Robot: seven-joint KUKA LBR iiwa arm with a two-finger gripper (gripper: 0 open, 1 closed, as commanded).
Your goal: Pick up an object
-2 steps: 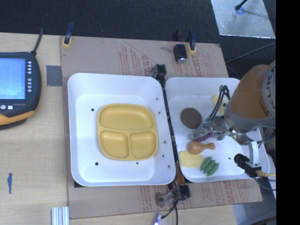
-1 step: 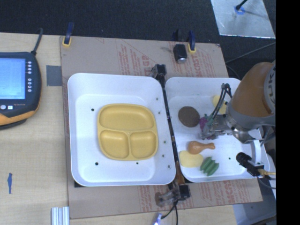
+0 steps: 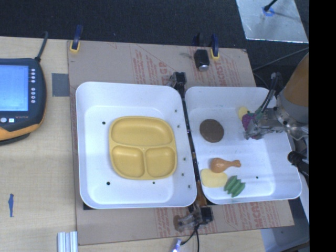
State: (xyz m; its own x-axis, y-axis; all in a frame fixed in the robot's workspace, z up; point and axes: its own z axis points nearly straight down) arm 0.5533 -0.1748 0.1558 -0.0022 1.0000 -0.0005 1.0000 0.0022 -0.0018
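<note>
Hand sits on purple object in right bin.

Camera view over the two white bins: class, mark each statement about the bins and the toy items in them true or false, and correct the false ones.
1. The yellow divided tray lies in the left bin. True.
2. The brown round disc lies in the left bin. False: it lies in the right bin.
3. The green piece lies near the right bin's front edge. True.
4. The gripper is over the yellow divided tray. False: it is in the right bin, by a purple item.
5. The orange drumstick lies on the tray. False: it lies in the right bin, just above a pale yellow piece.
</note>
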